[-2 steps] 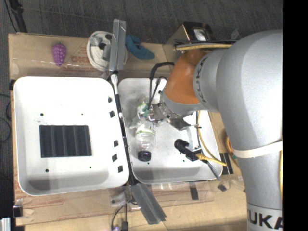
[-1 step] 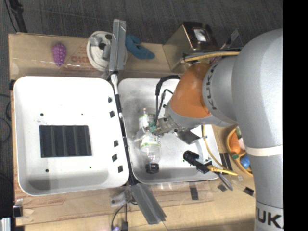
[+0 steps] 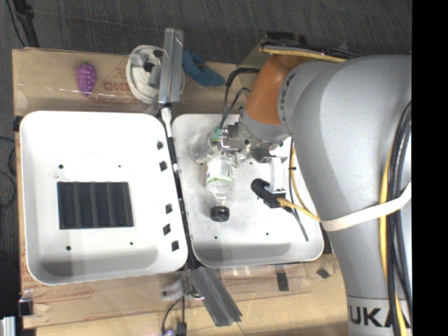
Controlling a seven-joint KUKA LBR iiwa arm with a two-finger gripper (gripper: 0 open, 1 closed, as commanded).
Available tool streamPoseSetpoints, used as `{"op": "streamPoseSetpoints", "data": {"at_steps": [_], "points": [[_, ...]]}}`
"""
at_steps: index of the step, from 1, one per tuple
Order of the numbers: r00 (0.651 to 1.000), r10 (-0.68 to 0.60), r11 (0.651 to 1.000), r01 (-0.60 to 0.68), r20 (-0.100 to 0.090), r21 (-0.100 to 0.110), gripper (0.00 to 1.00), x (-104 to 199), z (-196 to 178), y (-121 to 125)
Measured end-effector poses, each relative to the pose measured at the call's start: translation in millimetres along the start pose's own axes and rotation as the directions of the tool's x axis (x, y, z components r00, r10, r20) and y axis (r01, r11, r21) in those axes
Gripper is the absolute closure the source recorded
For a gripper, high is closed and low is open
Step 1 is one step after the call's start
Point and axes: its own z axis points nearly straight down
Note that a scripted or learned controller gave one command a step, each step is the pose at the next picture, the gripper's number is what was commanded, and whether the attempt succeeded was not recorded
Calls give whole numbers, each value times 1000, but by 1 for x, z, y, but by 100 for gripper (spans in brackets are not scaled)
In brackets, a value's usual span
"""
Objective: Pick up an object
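One clear bottle [image 3: 219,177] lies on its side in the right bin [image 3: 245,247], black cap toward the near rim.

Camera view: the end effector [image 3: 229,142] sits low over the bottle's far end. Contact vs. just above: cannot tell. Open or closed: cannot tell either, the wrist blocks the view. The bottle looks to be resting on the bin floor, not raised.

Judgement: approach done, grasp unconfirmed, lift not yet done.

The left bin [image 3: 42,138] carries a dark ribbed panel [image 3: 94,205], well apart from the arm.

overhead slanted view of both bins [image 3: 98,128]
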Motion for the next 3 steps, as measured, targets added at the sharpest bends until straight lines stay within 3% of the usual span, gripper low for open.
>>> {"op": "streamPoseSetpoints", "data": {"at_steps": [1,2,3], "points": [[981,-193,981,193,-1,2,0,-4,0,-63],[980,-197,980,197,-2,5,100,-5,-8,-63],[976,-220,976,220,0,-3,100,49,-102,-27]]}}
